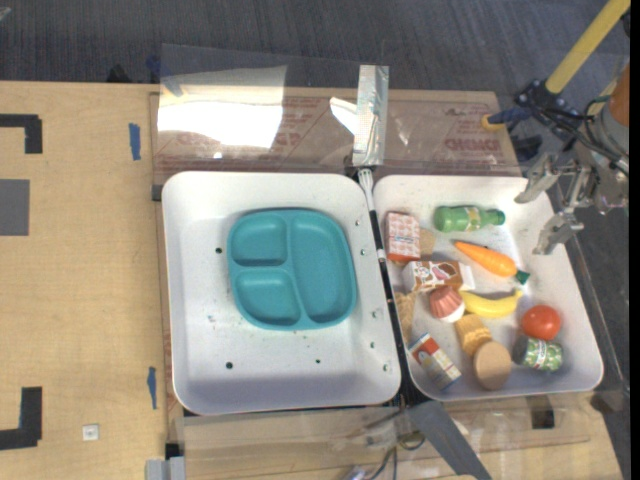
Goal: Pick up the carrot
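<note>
So the carrot (486, 259) sits in the right bin (585, 358), middle right of the frame, between a green bottle (468, 217) and a banana (491, 303). Gripper (562, 213) hangs over the bin's upper right edge, fingers spread, holding nothing.

We see a light wooden tabletop (80, 298) marked with black tape (25, 133) and blue tape (134, 140), dark grey carpet floor (300, 18) beyond it, and glare on a clear plastic sheet (225, 118).
</note>
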`<state>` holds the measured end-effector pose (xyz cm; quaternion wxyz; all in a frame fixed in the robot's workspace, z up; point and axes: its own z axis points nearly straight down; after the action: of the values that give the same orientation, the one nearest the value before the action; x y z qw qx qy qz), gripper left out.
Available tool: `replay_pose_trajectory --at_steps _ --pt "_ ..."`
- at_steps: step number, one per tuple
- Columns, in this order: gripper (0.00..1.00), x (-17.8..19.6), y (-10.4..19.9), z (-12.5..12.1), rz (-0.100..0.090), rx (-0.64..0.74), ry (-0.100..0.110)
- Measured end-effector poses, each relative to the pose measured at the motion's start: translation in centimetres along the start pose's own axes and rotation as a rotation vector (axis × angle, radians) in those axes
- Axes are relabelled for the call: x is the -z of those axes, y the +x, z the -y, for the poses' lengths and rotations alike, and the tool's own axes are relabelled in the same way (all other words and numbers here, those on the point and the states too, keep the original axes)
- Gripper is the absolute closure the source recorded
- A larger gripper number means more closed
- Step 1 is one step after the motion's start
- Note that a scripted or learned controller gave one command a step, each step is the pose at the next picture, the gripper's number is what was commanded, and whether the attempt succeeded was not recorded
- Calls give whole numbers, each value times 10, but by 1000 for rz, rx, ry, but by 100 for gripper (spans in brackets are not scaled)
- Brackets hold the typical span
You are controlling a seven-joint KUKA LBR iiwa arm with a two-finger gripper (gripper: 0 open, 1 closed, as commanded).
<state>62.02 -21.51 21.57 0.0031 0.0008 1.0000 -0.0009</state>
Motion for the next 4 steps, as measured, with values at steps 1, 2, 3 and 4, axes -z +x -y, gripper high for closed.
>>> replay_pose_trajectory --at_steps 1,2,3,4 --pt "0 -114 -7 -36 -13 -73 -5" --pt "0 -127 -9 -67 1 -135 -1" --pt "100 -112 -13 -68 14 -133 1" --pt "100 -124 48 -75 7 -185 -1"
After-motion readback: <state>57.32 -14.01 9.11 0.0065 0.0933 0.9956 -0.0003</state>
